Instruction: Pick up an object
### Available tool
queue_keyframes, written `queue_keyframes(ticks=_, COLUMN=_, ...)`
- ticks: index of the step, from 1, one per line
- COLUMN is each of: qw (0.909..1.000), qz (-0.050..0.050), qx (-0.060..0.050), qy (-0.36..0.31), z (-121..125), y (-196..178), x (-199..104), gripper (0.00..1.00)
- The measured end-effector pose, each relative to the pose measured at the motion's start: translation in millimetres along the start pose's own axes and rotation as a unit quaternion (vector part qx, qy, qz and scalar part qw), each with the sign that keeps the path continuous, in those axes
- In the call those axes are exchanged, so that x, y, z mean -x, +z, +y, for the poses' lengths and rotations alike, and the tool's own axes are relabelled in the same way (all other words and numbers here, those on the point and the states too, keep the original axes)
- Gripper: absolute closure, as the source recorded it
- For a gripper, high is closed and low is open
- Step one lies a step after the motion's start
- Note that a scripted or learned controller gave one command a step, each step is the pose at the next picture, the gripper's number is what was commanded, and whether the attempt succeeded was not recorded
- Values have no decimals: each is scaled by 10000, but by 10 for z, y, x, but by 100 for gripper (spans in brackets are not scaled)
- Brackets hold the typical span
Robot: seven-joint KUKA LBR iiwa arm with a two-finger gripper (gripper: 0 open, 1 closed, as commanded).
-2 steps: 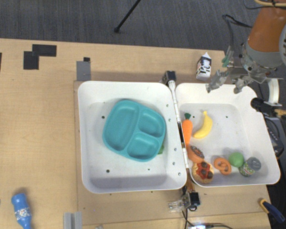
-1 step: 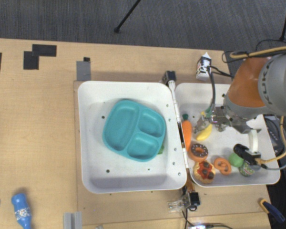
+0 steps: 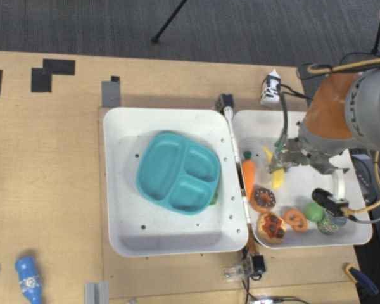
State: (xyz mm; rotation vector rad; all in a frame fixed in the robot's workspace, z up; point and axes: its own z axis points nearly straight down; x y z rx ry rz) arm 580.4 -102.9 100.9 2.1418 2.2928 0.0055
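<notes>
Right bin (image 3: 361,233) crowded with small toy foods: orange carrot (image 3: 248,173) against the left wall, yellow piece (image 3: 277,180) just beside the claw (image 3: 280,163), round dark-and-orange slice (image 3: 263,199) below it, red-and-yellow lump (image 3: 272,227) near the front wall, orange ring (image 3: 296,220) next to that, green ball (image 3: 314,211) further right. Left bin (image 3: 114,170) occupied by a teal divided plate (image 3: 179,171), lying well apart from the arm's reach at present. Claw low over the upper middle of the right bin, seemingly touching or just above the yellow piece; open or closed impossible to tell, tips lost in dark clutter and cable. Nothing visibly lifted yet, so likely the approach or closing stage of a grasp. Best bet for a clean pick: centre on the yellow piece, straddle its narrow width rather than its length, descend straight and close only once both sides are bracketed. Worth minding the carrot and the round slice nearby, close enough to be nudged or pinched alongside. Slow vertical lift afterwards, checking for the piece between the tips before clearing the bin wall. Smooth plastic likely slippery, so a firm squeeze.
</notes>
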Motion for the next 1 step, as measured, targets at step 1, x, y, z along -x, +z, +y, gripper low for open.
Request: queue_keyframes(ticks=1, qw=9986, qz=1, qx=-5, qy=526, z=137, y=-845, x=-329, gripper=100)
